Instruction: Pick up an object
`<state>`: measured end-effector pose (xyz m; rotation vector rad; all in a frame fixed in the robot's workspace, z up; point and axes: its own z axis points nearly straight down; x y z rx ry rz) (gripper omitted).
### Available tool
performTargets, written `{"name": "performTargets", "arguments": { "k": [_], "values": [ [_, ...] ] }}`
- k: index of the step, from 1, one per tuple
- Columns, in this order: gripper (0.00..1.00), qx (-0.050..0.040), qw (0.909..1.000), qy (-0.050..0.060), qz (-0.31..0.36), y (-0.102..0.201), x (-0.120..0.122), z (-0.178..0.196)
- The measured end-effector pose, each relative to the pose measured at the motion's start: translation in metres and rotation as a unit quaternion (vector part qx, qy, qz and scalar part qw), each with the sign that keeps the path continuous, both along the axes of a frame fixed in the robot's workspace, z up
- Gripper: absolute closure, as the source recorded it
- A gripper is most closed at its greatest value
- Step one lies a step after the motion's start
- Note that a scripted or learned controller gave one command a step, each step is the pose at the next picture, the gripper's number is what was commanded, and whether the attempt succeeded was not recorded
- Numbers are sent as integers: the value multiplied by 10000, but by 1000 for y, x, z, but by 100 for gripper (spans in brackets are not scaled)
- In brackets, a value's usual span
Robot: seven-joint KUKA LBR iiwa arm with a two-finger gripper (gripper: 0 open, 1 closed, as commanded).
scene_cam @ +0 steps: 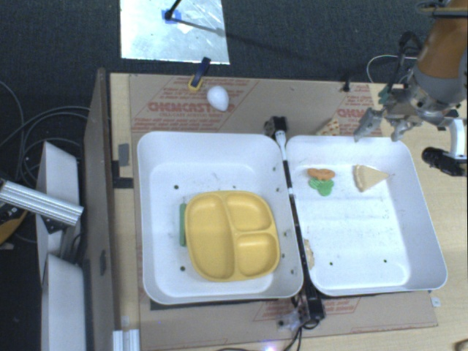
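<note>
Look to the upper right of the frame and you find the claw, hanging just above the far rim of the right bin. Its two fingers stand spread apart with nothing between them.

Below it, in the upper part of that right bin, you see a pale wedge-shaped piece, and just to its left a small orange piece lying against a small green piece. All three sit on the bin floor, apart from the claw.

In the left bin you have a yellow divided tray lying flat in the lower middle, with a green strip showing at its left edge.

Beyond the bins, on the cardboard that covers the desk, a white egg-shaped thing rests near the top centre, with a small blue and yellow item just beside it.
</note>
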<state>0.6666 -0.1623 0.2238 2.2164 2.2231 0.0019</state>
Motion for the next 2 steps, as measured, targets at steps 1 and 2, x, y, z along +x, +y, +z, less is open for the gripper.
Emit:
{"name": "performTargets", "arguments": {
  "k": [1,2],
  "values": [
    [0,24,10000,49,25,56,-29,-84],
    [0,5,10000,13,17,68,-16,-142]
  ]
}}
